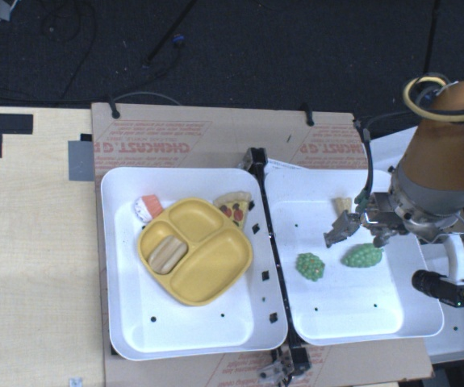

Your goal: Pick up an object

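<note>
- Arm (435,147) comes in from the right side, grey body with the orange band up near the top right of the view.
- Wrist sits low over the right bin (320,329), near its right edge.
- Gripper (351,230) points left toward the middle of that bin, dark fingers (336,234) spread apart, nothing between them.

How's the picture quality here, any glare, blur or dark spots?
Camera view: even, bright light on both white bins, which look slightly washed out; only soft shadows under the yellow tray; the background above the bench is nearly black; the gripper looks a little soft, and small items lack fine detail.
</note>
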Available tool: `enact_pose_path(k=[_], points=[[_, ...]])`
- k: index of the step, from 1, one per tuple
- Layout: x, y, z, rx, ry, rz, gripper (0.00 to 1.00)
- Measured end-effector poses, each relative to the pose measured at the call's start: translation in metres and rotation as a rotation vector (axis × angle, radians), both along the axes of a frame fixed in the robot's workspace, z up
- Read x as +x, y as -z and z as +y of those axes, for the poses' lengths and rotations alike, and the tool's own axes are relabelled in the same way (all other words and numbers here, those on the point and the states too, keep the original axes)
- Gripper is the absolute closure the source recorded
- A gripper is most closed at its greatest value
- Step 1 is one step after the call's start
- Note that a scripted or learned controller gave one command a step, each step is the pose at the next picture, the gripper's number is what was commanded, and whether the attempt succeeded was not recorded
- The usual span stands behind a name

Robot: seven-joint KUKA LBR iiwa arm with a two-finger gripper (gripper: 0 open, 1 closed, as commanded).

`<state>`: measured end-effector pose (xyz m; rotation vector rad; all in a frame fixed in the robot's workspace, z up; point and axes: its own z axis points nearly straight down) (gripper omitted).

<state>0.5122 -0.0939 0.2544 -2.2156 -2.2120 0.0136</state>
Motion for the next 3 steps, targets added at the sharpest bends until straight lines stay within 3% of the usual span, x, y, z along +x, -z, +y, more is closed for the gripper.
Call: enact_pose_path(k=[1, 3], points=[[0.002, -0.006, 0.0, 0.0, -0.002, -0.01, 0.0], [0.002, 0.102, 0.0, 0.001, -0.001, -0.004, 0.0]])
